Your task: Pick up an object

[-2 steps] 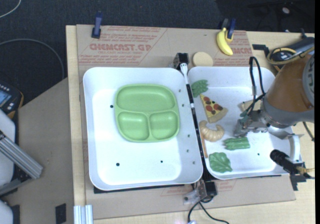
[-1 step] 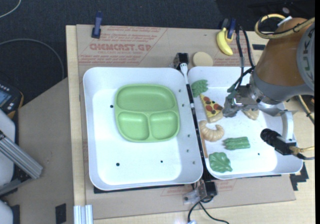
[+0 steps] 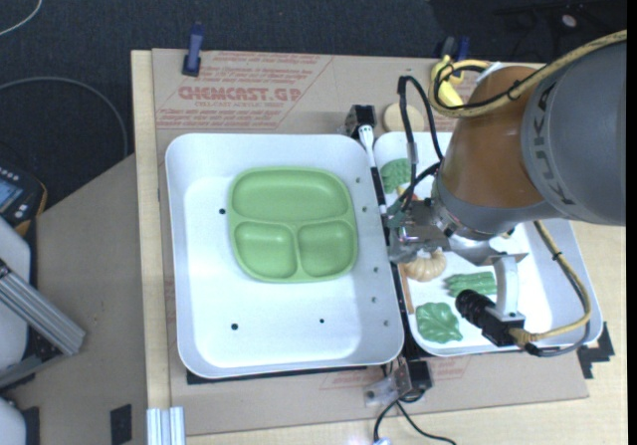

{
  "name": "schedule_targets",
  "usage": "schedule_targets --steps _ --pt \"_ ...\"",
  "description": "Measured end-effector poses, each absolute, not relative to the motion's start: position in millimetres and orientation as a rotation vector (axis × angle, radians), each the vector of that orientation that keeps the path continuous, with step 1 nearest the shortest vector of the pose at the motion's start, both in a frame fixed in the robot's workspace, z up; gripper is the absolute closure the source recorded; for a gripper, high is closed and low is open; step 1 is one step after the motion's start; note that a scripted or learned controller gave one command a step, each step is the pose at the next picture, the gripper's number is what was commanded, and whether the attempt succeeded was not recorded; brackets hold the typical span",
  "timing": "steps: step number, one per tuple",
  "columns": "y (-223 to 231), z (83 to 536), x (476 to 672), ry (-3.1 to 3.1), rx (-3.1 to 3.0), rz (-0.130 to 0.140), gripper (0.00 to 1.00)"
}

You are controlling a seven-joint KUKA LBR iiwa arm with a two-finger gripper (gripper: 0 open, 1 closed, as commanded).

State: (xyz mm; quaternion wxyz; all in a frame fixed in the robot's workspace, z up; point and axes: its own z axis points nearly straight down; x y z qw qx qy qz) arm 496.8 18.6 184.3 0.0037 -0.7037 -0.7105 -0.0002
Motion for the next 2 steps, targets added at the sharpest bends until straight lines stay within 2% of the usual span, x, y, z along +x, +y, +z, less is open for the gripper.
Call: schedule_targets --steps 1,2 --pt "30.0 277.9 480.3 -2.229 -2.221 -0.013 1.0" --pt "47.6 211.2 553.5 -2.225 -2.219 0.001 1.0"
